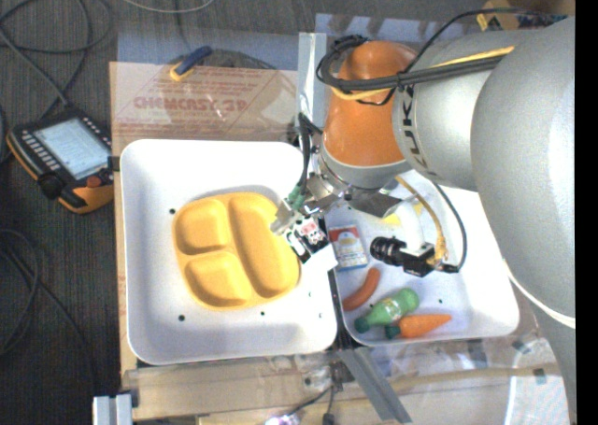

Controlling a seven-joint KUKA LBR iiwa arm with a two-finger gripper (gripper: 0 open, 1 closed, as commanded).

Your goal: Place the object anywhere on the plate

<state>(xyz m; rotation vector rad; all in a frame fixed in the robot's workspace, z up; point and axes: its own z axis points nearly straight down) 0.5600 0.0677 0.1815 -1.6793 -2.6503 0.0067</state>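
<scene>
one claw hangs at the plate's right edge. i can't tell whether it grips anything. carrot, sausage and bottle lie in the right bin. i judge grasping comes next.

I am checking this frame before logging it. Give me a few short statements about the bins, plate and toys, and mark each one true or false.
1. The yellow plate lies in the left bin. True.
2. The plate has three compartments. True.
3. The carrot rests on the plate. False: it lies in the right bin, near its front edge.
4. The green bottle lies beside the carrot. True.
5. The sausage is in the left bin. False: it lies in the right bin.
</scene>
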